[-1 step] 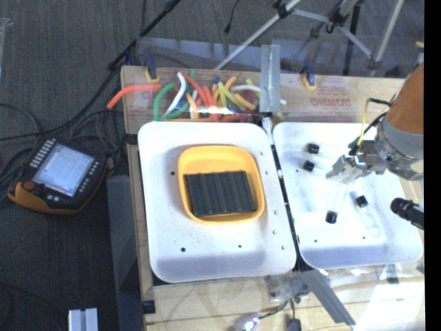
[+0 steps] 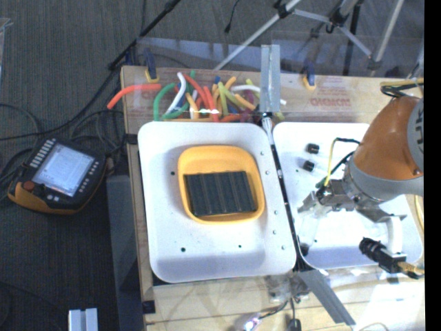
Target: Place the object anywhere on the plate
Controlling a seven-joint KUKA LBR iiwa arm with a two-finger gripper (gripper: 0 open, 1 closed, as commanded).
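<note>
The dark ribbed rectangular block [image 2: 219, 193] already lies flat on the yellow rounded plastic plate [image 2: 187, 163] in the left white bin [image 2: 158, 240]. It looks stiff and light, best gripped across its short sides. The hand [image 2: 329, 200] hangs over the right bin [image 2: 337, 133]; its opening cannot be told.

Two bins sit side by side on the tabletop [image 2: 358, 302]. The left bin [image 2: 158, 240] holds a plate [image 2: 186, 167] near its middle, and a ridged slab [image 2: 220, 193] lies on the plate. The arm [image 2: 393, 150] reaches in from the right over the right bin [image 2: 331, 254], its end effector [image 2: 324, 198] low over that bin's left half. Behind the bins, a tangle of cables [image 2: 200, 98] lies along the tabletop's far edge. On the floor, left of the tabletop, rests a handheld pendant [image 2: 60, 174].
</note>
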